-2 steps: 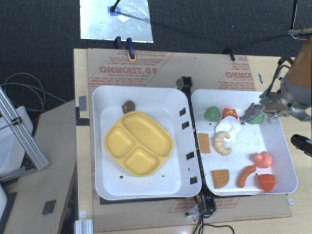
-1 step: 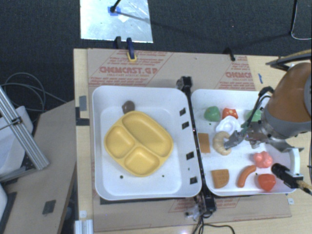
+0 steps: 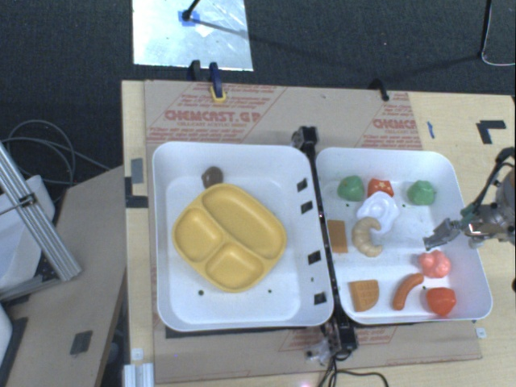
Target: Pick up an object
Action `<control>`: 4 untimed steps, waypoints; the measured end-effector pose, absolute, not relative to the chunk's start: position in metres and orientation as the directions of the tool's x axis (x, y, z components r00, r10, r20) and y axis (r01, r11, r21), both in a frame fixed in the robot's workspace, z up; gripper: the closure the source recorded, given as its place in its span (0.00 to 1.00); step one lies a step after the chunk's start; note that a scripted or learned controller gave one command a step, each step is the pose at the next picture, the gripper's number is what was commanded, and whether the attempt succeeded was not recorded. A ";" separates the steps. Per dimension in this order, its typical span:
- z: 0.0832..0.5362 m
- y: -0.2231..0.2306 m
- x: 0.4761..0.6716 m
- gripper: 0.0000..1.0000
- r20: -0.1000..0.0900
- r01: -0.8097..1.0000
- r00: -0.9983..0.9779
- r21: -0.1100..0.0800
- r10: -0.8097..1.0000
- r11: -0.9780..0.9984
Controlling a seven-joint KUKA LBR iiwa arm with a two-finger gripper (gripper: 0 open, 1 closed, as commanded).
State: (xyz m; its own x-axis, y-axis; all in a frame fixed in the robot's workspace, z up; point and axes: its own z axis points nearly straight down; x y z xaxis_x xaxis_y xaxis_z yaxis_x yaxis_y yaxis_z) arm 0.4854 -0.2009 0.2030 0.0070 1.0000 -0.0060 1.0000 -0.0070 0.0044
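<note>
Gripper (image 3: 446, 234) over right bin (image 3: 462, 185) of toy food, yellow tray (image 3: 230, 237) in left bin (image 3: 173, 297)

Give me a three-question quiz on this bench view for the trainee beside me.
1. True or false: the yellow three-compartment plastic tray lies in the right white bin.
2. Which item lies nearest the gripper? A. the small brown round piece B. the pink lumpy toy C. the orange wedge-shaped toy
3. Fill in: two round toys of the colour ____ sit along the right bin's far side, at and.

Key: 1 false, it lies in the left white bin; 2 B; 3 green.
</note>
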 end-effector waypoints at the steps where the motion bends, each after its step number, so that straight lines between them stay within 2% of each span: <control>1: 0.079 -0.206 0.538 0.00 -0.002 1.000 -0.005 0.003 1.000 0.005; 2: 0.199 -0.206 0.608 0.00 -0.006 1.000 -0.008 0.019 1.000 0.008; 3: 0.098 -0.206 0.666 0.00 -0.002 1.000 -0.002 0.013 1.000 0.002; 4: 0.100 -0.208 0.587 0.00 -0.002 1.000 0.002 0.009 1.000 -0.002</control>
